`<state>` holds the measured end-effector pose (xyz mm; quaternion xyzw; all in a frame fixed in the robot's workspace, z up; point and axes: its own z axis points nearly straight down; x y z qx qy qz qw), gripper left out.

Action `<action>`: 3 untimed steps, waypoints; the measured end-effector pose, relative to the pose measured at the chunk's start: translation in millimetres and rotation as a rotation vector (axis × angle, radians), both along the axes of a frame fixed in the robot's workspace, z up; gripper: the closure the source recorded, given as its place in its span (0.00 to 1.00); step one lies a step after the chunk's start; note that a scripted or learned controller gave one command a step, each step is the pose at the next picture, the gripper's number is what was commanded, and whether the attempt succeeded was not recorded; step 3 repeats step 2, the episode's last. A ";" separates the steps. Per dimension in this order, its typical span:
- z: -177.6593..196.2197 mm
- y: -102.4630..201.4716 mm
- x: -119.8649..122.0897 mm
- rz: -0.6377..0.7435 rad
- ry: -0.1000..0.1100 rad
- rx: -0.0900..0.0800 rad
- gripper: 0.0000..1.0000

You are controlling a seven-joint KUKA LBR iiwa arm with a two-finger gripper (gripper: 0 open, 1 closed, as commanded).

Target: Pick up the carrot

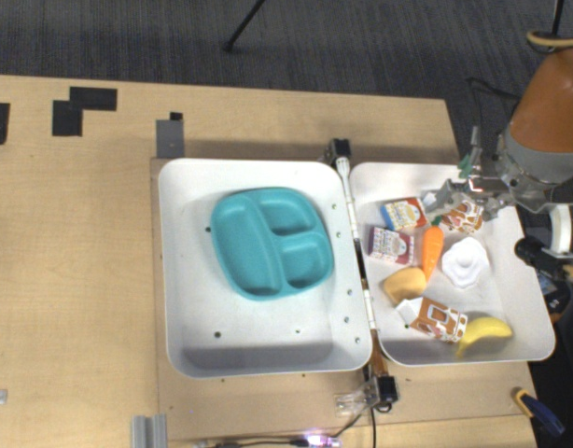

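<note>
Left bin (174, 278) with teal divided tray (271, 242), right bin (534, 339) cluttered, carrot (432, 251) upright mid-bin between purple carton (391, 243) and white cup (465, 262), banana (483, 331) at near edge, gripper (454, 192) above far edge, grip state unreadable

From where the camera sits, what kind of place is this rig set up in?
Probably a robotics lab bench: two white bins hold a teal divided tray and toy food such as the carrot, on a wooden bench over dark carpet.
</note>
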<state>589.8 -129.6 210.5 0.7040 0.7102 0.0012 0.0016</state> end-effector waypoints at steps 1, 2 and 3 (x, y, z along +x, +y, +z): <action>-106.7 -0.3 7.8 0.123 -0.010 -0.002 0.00; -94.8 1.1 10.1 0.126 -0.015 -0.003 1.00; -94.8 1.1 10.1 0.126 -0.015 -0.003 1.00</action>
